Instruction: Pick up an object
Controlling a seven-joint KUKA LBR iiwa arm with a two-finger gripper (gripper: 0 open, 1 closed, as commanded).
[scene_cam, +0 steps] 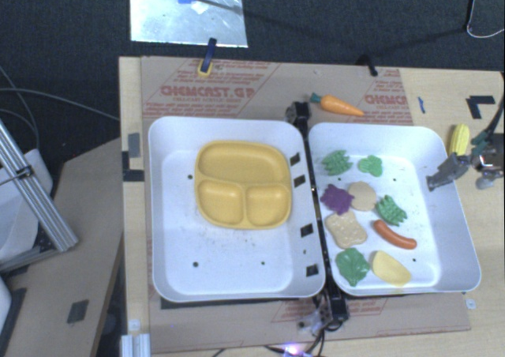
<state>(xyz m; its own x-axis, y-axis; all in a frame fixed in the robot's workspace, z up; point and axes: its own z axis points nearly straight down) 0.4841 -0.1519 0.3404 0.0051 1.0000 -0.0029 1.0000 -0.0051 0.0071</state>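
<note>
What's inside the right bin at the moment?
The right bin holds toy food: three green leafy pieces, a green broccoli-like piece, a purple piece, two tan pieces, a sausage and a yellow piece. Anything beneath them is covered.

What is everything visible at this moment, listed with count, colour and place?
Bins: 2, white, side by side on the bench.
Divided plate: 1, yellow, left bin.
Toy foods: 9, green, purple, tan, orange-red and yellow, right bin.
Carrot: 1, orange, on the bench behind the bins.
Corn: 1, yellow, on the bench right of the right bin.
Metal sheet: 1, silver, on the floor behind the bench.
Gripper: 1, grey, over the right bin's right rim.
</note>
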